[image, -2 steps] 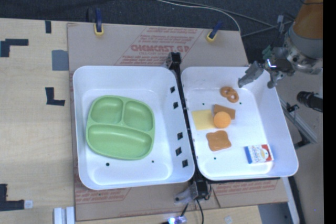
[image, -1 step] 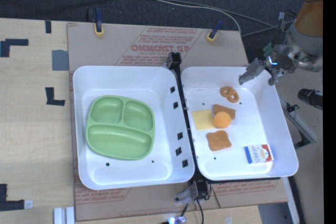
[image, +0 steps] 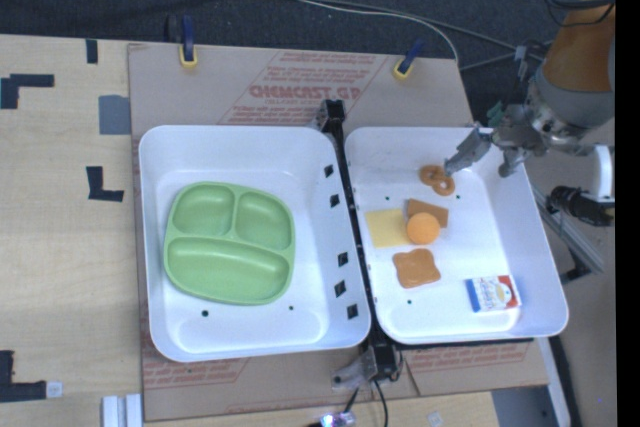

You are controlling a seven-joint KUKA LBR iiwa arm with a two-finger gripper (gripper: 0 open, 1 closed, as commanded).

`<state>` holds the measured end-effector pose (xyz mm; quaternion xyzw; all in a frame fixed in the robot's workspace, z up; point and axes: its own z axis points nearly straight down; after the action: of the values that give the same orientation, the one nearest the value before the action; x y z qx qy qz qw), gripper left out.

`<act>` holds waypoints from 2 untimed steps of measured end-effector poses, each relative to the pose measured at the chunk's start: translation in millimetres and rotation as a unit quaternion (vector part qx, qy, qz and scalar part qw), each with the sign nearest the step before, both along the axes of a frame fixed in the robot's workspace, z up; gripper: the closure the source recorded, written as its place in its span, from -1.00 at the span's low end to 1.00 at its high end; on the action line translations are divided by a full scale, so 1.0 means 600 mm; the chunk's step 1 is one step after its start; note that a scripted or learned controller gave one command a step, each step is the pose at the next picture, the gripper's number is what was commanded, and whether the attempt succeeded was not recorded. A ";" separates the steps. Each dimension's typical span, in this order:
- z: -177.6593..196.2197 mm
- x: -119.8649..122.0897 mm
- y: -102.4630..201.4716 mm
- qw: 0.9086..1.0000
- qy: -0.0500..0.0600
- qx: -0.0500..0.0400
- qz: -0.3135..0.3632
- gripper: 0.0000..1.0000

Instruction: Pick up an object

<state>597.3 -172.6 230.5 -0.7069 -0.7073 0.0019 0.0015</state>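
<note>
The right bin point(image: 530, 245) holds a small brown pretzel point(image: 436, 178), an orange ball point(image: 423, 229) resting on a brown piece point(image: 430, 212), a yellow cheese slice point(image: 383, 228), a piece of toast point(image: 416, 268) and a small blue, white and red carton point(image: 492, 294). My gripper point(image: 487, 157) hangs at that bin's upper right, just right of the pretzel. Its two fingers are spread apart with nothing between them.
The left bin point(image: 160, 155) holds a green divided plate point(image: 229, 242). A black divider point(image: 346, 215) runs between the bins. Two clamps point(image: 187, 48) point(image: 405, 65) hold the cardboard sheet at the back. The arm's orange band point(image: 585, 50) rises at the right edge.
</note>
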 end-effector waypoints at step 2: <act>-0.165 0.014 0.019 1.000 0.000 0.000 0.001 -1.00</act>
<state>605.9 -161.4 131.5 -0.7064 -0.7078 0.0019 0.0015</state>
